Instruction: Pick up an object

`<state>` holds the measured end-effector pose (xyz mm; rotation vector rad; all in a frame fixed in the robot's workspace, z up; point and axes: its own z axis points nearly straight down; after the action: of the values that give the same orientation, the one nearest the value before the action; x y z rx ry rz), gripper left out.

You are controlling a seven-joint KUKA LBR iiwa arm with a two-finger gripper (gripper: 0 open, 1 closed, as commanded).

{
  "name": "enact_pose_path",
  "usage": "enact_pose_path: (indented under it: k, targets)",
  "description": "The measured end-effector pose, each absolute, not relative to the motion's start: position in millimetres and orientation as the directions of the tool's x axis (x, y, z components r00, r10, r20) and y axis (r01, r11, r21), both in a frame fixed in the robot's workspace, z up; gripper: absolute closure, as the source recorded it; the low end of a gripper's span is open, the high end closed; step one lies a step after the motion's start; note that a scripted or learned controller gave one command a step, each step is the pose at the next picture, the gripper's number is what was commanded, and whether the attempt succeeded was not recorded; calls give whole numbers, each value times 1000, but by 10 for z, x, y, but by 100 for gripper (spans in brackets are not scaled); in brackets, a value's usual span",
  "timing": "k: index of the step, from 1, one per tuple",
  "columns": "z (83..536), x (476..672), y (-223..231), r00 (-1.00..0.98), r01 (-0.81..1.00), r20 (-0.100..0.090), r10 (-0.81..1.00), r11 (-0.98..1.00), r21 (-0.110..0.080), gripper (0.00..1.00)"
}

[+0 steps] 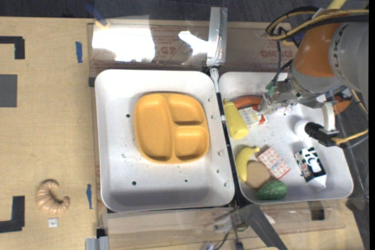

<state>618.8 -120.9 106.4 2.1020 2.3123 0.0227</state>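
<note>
- Bench (47, 126): tan board surface; a croissant-shaped toy (53, 197) lies on it, well apart from both bins, near the lower left.
- Left bin (111, 184): white, shallow. Holds a yellow divided plate (171, 127) about centre; nothing else seen in it.
- Right bin (343, 178): white, holds all the candidate objects.
- Arm (328, 50): grey with orange band, reaching in from the right over the upper part of the right bin.
- Gripper (275, 103): low over the bin's upper left area, just beside the yellow bottle and the red-orange piece. Fingers too cluttered to read; cannot tell its state, and no object seen held.
- Yellow bottle (235, 120): lies against the bin's left wall, label end toward the gripper.
- Red-orange piece (249, 101): carrot or sausage shape, just above the bottle.
- Banana (242, 161), brown round piece (258, 174), checked red packet (273, 162), green piece (270, 189): clustered touching at the lower left.
- Black-and-white item (309, 164): alone at lower right.
- Step, as judged: approach or descent onto a target near the bottle; pick not yet confirmed.
- Next move calls for: centring on one object, closing, then a straight lift clear of the bin wall. Risk: the bottle sits tight to the wall, little finger room.
</note>
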Motion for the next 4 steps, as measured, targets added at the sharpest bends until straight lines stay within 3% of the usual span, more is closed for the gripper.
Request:
enact_pose_path:
  k: [1, 2, 4]
  targets:
    - [1051, 6180, -1207, -95, 995, -2, 995, 95, 19, 0]
    - [1028, 6622, -1081, -350, 937, -13, 937, 350, 16, 0]
    - [1007, 6705, -1076, -340, 940, -7, 940, 340, 5, 0]
